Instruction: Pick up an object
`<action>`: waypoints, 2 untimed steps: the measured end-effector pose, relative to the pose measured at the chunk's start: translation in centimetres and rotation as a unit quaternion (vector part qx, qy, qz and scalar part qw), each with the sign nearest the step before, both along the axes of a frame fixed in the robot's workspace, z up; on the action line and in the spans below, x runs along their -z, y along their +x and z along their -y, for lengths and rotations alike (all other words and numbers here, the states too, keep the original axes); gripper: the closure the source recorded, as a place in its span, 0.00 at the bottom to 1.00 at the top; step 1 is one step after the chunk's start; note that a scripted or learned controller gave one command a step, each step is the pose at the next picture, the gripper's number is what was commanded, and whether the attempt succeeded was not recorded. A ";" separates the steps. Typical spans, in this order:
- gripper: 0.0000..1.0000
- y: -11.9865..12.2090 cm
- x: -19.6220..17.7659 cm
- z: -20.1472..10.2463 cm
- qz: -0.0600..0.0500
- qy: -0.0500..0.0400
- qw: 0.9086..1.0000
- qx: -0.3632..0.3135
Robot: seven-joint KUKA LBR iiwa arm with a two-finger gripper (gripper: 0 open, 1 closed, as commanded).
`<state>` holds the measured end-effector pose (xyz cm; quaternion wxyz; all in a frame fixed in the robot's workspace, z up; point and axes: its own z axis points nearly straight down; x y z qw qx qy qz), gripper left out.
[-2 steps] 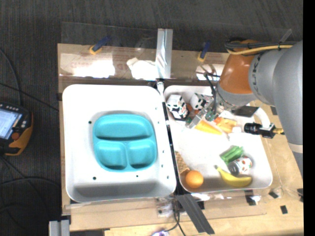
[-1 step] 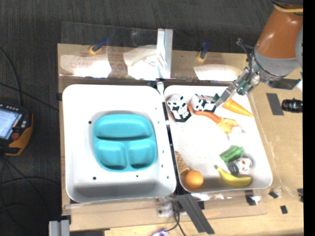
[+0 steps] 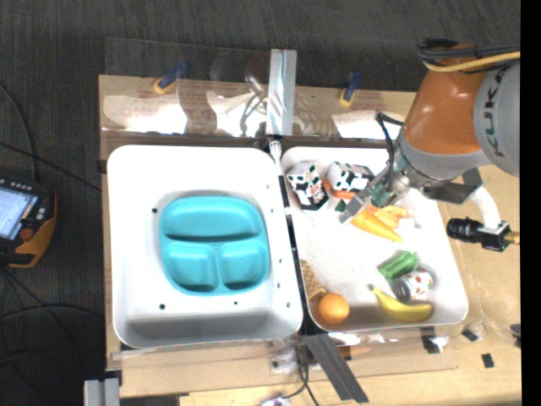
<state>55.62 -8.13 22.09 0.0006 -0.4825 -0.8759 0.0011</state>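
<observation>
Camera view has the gripper (image 3: 374, 200) down inside the right bin (image 3: 452, 265), hanging off the grey arm (image 3: 448, 129) with the orange band, and honestly the closest thing to it is the carrot (image 3: 382, 222), an orange-yellow piece lying just below and a touch to the right of the tips in the picture, close enough that it might be touching, can't say for sure. Its long axis runs slanted, from up near the gripper down toward the right, so the fingers would want to straddle it across that line. Whether the gripper is wide or pinched, I can't tell, it's a dark blur with a bit of green on it, and nothing is visibly held. Right beside the gripper on its upper left is a black-and-white cow-patterned toy (image 3: 348, 177), and a second cow toy (image 3: 306, 184) sits a bit further left against the bin wall; those two crowd that side, so my guess is any sideways drift bumps them. Further down from the gripper there's a green thing (image 3: 397, 264) next to a small round object (image 3: 418, 284), then the banana (image 3: 402, 308) along the near edge, and an orange (image 3: 333, 308) in the lower left corner. Way off to the left, the other bin (image 3: 135, 176) holds a blue divided tray (image 3: 214, 242), well clear of all this.
</observation>
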 end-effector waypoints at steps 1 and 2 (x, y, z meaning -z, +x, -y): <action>1.00 0.2 -0.8 -6.8 0.001 0.001 1.000 0.013; 1.00 4.9 -3.6 -12.0 0.001 -0.001 0.996 0.088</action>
